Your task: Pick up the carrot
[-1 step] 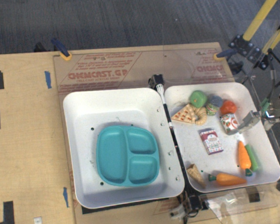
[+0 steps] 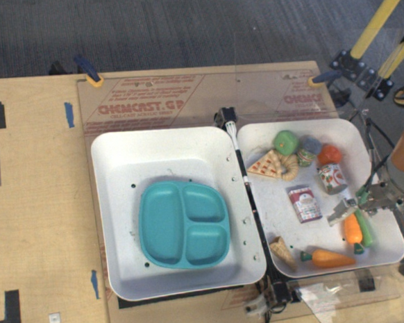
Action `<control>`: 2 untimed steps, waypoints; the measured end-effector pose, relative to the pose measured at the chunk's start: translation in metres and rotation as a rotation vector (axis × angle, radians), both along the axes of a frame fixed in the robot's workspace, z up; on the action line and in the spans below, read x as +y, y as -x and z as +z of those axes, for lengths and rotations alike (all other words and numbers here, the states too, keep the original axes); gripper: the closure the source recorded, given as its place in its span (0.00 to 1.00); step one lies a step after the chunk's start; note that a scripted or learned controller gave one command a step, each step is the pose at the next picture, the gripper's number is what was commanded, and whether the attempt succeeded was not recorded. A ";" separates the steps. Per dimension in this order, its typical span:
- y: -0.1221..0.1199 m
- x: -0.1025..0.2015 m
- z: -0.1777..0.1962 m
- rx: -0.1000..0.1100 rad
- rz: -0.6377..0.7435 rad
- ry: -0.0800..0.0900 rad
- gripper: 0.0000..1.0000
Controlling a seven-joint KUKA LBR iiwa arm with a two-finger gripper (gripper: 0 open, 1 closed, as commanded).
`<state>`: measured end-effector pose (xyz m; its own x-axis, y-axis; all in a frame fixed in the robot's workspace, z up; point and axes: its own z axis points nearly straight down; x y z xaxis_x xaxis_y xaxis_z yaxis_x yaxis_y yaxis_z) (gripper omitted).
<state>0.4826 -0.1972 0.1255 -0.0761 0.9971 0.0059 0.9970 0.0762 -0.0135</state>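
Two carrots lie in the right bin (image 2: 374, 131): one (image 2: 331, 257) flat at 6 o'clock, one (image 2: 352, 230) at 4 o'clock under your tool (image 2: 354, 206) (grip state: cannot tell). Descend along the carrot's length, clear of the rim.

The 2 bins (image 2: 114, 199) are white. The divided plate (image 2: 184, 223) is teal. The carrot (image 2: 331, 257) is orange with a green top; the apple (image 2: 285, 142) is green.

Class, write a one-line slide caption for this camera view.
Gripper hovers in the right bin above a carrot; a teal divided plate sits in the left bin.
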 end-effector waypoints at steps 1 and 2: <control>-0.004 0.000 -0.037 -0.029 0.121 0.005 0.00; -0.006 -0.002 -0.029 -0.032 0.121 0.009 1.00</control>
